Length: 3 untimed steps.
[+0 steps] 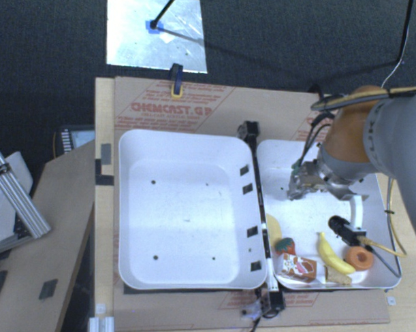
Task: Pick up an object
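Note:
My gripper (298, 188) hangs over the bare upper left floor of the right bin (280, 156), with the grey arm and its orange band coming in from the right. Nothing shows under it or in its grasp. The objects lie along the bin's near edge, below the gripper. Among them are a yellow banana (330, 252), an orange round piece (359, 258) and a red and white packet (298, 268). A small red item with a green top (284, 245) and a pale yellow piece (274, 229) lie by the divider.
The left bin (186, 209) lies beside the right one, both on a cardboard sheet (176, 108). A black strip with clips (256, 197) runs between the bins. A shiny square sheet (157, 29) lies beyond the bench, and metal framing (13, 196) stands at the left.

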### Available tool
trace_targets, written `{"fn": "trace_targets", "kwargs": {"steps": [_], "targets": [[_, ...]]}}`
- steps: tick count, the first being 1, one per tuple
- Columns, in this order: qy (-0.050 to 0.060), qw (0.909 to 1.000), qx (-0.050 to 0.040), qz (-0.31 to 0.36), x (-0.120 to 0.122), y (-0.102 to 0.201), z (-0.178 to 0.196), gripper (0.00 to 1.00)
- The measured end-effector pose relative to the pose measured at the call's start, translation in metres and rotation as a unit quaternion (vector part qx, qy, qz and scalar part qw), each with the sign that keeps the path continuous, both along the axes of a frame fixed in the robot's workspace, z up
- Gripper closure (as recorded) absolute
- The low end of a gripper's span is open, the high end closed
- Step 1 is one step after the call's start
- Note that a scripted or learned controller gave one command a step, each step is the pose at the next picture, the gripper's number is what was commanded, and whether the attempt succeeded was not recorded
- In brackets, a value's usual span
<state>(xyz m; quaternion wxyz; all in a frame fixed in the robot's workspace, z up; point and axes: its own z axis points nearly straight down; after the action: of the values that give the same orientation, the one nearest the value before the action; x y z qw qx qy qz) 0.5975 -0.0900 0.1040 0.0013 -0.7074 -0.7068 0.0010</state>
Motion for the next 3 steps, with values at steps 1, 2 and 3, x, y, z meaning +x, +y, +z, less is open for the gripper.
{"fn": "trace_targets", "kwargs": {"steps": [1,2,3], "targets": [[-0.004,1.0000,-0.0007,0.001,0.004,0.000,0.010,1.00],[-0.005,1.0000,-0.0006,0.001,0.005,0.000,0.021,1.00],[-0.005,1.0000,-0.0006,0.002,0.005,0.000,0.031,1.00]]}}
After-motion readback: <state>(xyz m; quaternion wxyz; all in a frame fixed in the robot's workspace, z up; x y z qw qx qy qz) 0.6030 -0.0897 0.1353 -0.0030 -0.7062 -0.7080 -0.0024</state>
